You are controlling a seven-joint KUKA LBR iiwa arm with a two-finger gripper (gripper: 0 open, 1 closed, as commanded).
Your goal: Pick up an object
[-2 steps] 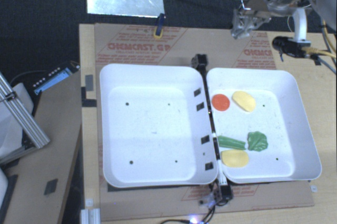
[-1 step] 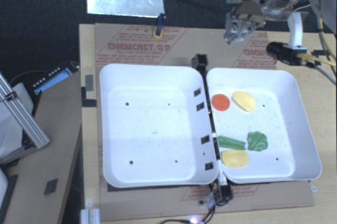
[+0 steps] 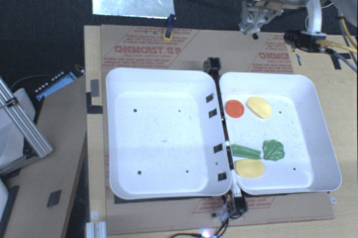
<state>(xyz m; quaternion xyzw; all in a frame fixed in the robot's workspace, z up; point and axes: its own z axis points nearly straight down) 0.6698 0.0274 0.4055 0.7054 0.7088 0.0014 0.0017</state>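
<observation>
- Camera view, left side: the left bin (image 3: 120, 114) holds no object.
- Centre right: the right bin (image 3: 313, 119) holds a red disc (image 3: 234, 109), yellow piece (image 3: 259, 107), green stick (image 3: 245, 151), green leaf (image 3: 273, 150), yellow slice (image 3: 249, 168).
- Upper right: the claw (image 3: 253, 24) hangs above the bench, holding nothing; the objects lie below it in the frame, the red disc nearest.

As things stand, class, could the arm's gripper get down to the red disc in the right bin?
Probably yes. The red disc lies flat and uncovered in the right bin, apart from the yellow piece beside it. The gripper hangs beyond the bin's far edge, with nothing between them.
</observation>
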